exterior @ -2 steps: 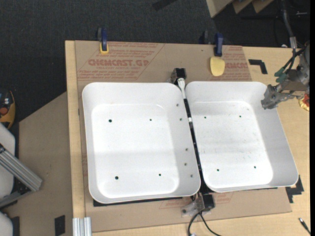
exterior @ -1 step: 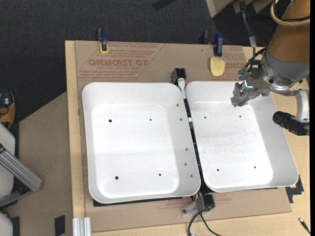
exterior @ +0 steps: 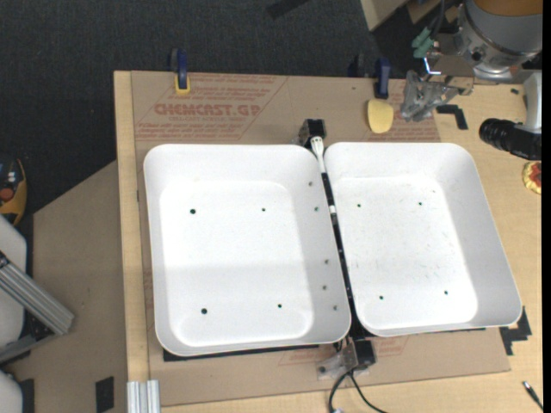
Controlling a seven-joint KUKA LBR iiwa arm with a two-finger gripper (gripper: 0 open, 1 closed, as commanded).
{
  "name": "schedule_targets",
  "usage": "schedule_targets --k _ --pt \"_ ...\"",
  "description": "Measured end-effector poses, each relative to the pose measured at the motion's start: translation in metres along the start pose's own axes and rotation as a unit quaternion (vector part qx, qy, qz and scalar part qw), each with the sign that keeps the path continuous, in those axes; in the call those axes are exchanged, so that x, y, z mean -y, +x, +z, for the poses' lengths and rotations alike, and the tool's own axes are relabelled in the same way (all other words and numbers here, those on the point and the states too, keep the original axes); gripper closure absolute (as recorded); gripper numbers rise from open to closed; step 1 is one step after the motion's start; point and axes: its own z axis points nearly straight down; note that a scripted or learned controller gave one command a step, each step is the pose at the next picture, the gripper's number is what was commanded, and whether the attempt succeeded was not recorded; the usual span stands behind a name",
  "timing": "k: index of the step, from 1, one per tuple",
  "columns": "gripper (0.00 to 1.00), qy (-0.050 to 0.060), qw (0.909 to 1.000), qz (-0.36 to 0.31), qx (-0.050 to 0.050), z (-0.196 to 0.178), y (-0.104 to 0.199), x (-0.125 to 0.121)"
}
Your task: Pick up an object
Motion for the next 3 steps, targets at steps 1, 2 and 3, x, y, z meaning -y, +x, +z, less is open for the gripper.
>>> schedule_targets --k 1,2,3 --pt "1.00 0.013 0.9999 0.001 -0.001 0.104 0.055 -0.053" --pt "1.00 0.004 1.0000 0.008 0.003 0.052 -0.074 -0.052" --pt "1.00 0.009 0.9999 -0.003 -0.003 0.063 0.071 -0.053"
